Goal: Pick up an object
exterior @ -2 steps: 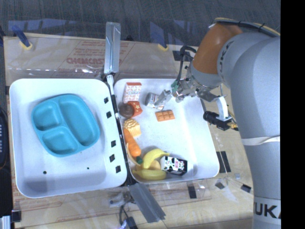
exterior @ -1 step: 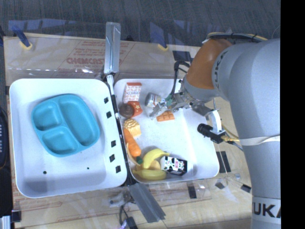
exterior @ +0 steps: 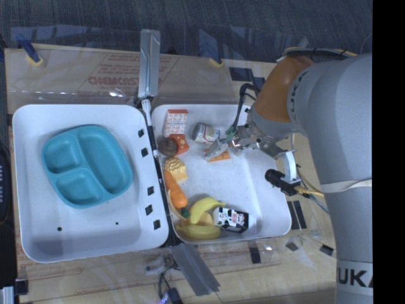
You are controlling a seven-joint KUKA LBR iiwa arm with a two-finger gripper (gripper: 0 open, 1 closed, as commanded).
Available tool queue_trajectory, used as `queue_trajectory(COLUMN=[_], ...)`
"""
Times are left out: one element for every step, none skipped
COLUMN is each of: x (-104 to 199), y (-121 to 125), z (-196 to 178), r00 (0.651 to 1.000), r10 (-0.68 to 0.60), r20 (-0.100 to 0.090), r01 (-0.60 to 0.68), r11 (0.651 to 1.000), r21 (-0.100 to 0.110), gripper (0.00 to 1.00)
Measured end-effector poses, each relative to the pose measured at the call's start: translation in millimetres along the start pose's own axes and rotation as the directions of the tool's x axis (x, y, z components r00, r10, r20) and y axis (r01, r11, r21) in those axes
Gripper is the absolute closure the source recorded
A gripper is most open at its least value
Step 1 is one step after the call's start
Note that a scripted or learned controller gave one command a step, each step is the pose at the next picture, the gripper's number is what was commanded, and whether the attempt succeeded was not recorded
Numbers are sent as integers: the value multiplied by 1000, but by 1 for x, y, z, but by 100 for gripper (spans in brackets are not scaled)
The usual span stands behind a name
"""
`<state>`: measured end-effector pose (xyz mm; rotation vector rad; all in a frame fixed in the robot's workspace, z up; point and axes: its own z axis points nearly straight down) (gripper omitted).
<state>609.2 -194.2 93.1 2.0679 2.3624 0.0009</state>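
Camera view: the end effector (exterior: 223,145) is low in the right bin (exterior: 269,223), over an orange wedge (exterior: 221,157) beside a silver can (exterior: 204,132). Its opening cannot be told. No object is visibly lifted; grasp and lift appear to remain.

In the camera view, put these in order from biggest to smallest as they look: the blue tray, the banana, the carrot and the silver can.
1. Blue tray, by far the largest.
2. Banana.
3 and 4. Carrot and silver can look too close in size to rank; the carrot is longer, the can wider.
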Motion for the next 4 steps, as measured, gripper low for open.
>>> queue_trajectory(x=[-7,69,57,59], y=[-74,3,44,51], z=[1,1,0,-14], r00=[1000,998,1000,1000], r10=[29,55,-5,-9], r20=[-1,-5,-11,-4], r01=[-29,-55,6,9], r11=[1000,999,999,1000], r21=[4,3,52,25], gripper=[0,0,0,100])
